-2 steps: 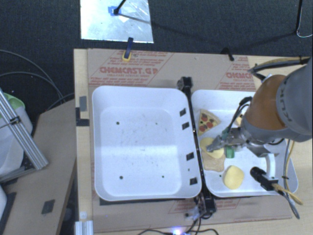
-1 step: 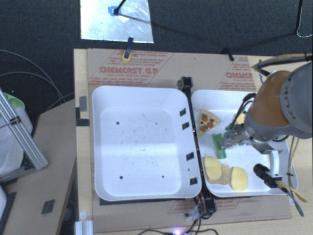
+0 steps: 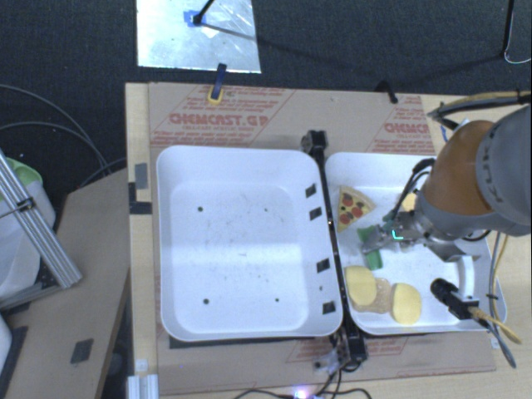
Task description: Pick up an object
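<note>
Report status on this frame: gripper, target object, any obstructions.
Gripper low in right white bin, over small green block; grasp unconfirmed. Pizza-slice toy and pale yellow foam pieces close by.

A single fixed camera looks down from above the tabletop [image 3: 274,106] at a slant, far enough off to take in both white bins whole, with dark floor beyond toward 12 o'clock. The left bin [image 3: 179,169] sits at centre, and the right bin [image 3: 378,163] lies toward 3 o'clock. The arm [image 3: 474,173] enters from 3 o'clock.
</note>
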Robot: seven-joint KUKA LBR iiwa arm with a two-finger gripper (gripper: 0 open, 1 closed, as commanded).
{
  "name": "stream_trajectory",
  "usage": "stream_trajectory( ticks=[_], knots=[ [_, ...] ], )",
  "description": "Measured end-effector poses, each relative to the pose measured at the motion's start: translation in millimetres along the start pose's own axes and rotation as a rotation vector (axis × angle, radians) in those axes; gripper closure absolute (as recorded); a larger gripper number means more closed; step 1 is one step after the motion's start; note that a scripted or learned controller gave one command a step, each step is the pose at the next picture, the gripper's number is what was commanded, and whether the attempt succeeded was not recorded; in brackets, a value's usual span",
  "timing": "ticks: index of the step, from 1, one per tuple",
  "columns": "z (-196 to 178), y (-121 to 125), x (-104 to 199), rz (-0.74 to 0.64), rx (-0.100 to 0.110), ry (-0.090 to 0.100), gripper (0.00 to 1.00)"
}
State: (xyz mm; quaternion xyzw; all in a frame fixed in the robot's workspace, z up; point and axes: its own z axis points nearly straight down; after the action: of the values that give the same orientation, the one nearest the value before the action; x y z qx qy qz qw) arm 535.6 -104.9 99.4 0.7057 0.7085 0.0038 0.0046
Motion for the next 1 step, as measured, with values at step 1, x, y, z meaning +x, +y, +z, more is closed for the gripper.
stream_trajectory(
  ticks=[1],
  knots=[
    [-10.8, 0.9, 0.0, -0.002, -0.002, 0.0, 1.0]
  ],
)
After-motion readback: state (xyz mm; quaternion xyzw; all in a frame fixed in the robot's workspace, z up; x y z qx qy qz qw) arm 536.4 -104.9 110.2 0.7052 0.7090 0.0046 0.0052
